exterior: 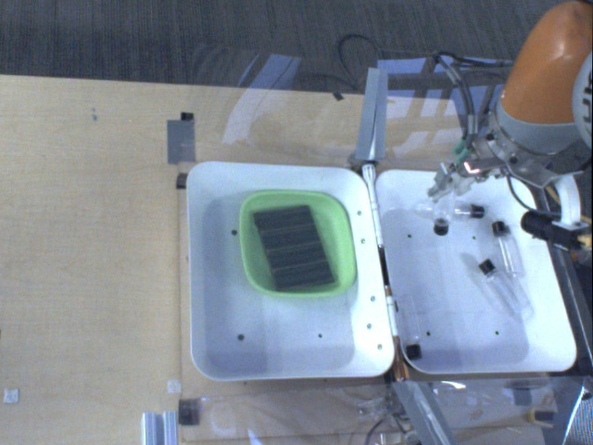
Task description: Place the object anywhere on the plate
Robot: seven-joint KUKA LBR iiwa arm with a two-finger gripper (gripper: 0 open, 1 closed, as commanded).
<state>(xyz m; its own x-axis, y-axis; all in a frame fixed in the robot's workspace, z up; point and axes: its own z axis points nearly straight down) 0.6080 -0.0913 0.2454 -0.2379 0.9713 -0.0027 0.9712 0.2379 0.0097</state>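
In the left bin [278, 341], toward its rear half: a green plate [249, 241], square with rounded corners. Resting flat on the plate's middle, a dark grey ribbed block [294, 246], turned slightly off the plate's edges, wholly inside the green rim. Apart from everything in the other bin.

Over the right bin [463, 327], at its back edge: the gripper [460, 179], hanging below the grey wrist and orange band of the arm [547, 63], which enters from the upper right. Well apart from the block and the plate, with the wall between the bins in between. Open or closed: cannot tell, the tip being small and cluttered with cables. Nothing visibly held.

On the right bin's floor, near the gripper: several small black bits [485, 267] and a clear, tube-like piece [508, 253], too small to name. Under both bins, a pale wooden bench [83, 248].
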